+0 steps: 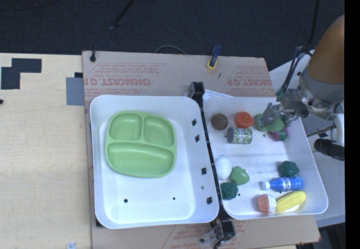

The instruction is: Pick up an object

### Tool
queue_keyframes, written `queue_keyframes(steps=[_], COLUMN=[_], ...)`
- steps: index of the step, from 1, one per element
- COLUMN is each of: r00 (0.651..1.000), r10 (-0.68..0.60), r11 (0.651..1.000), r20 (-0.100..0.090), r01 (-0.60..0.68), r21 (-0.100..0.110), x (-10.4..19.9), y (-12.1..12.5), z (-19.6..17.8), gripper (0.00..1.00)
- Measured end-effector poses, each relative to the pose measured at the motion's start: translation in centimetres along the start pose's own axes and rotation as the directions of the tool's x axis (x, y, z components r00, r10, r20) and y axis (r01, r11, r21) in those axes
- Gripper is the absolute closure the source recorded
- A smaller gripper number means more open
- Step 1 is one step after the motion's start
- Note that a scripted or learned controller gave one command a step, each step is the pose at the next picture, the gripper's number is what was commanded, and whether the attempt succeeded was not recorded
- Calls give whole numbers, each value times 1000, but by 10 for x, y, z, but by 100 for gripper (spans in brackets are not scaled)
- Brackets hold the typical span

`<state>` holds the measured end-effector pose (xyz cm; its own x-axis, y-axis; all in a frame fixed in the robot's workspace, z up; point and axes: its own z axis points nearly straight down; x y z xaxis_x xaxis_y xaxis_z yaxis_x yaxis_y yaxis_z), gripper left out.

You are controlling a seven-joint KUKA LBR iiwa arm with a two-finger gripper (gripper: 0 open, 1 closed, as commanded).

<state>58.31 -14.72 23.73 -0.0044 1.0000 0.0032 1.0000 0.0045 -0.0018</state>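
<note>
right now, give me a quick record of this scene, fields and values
left bin: holds a green divided plate
right bin: holds all the small items
top row: brown ball, orange-red piece, small can lying on its side
bottom right: blue bottle lying down, yellow corn
hand: low over the right bin's upper right, at a green and purple item
grasp: cannot tell
arm: reaches in from the right

Dark carpet [169,6] lies behind the wooden bench [39,158].
</note>
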Motion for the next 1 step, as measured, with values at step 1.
queue_keyframes(steps=[1], r00=[1000], r10=[0], r11=[1000], r20=[0], r01=[0], r21=[1], x=[49], y=[6], z=[-3], gripper=[100])
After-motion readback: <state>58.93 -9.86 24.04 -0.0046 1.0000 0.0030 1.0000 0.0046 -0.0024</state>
